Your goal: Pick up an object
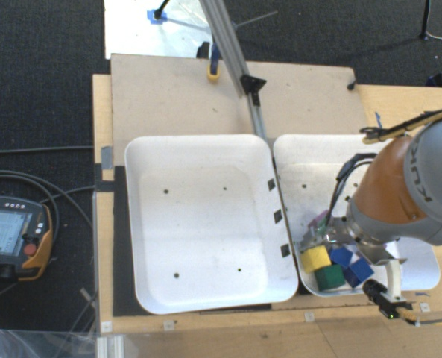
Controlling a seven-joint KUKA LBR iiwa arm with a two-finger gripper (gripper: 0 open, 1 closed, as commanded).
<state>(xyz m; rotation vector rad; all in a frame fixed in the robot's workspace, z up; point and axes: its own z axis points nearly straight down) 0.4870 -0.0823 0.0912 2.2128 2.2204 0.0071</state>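
Observation:
In the right bin (302, 162), near its front left corner, lie a yellow block (315, 257), a green block (329, 277) and two blue blocks (342, 256) (358, 271), all crowded together. A small purple piece (319, 219) shows just behind them. The grey arm with its orange band (381, 189) reaches in from the right and hangs over this pile. My gripper (332, 233) is down at the blocks, its tip close above the yellow and blue ones. The wrist hides how the fingers stand.
The left bin (153, 162) lies beside the right one, with black clips along the shared wall. A slanted metal pole (228, 43) crosses the back of the bench. A teach pendant (8, 237) rests on the floor at far left.

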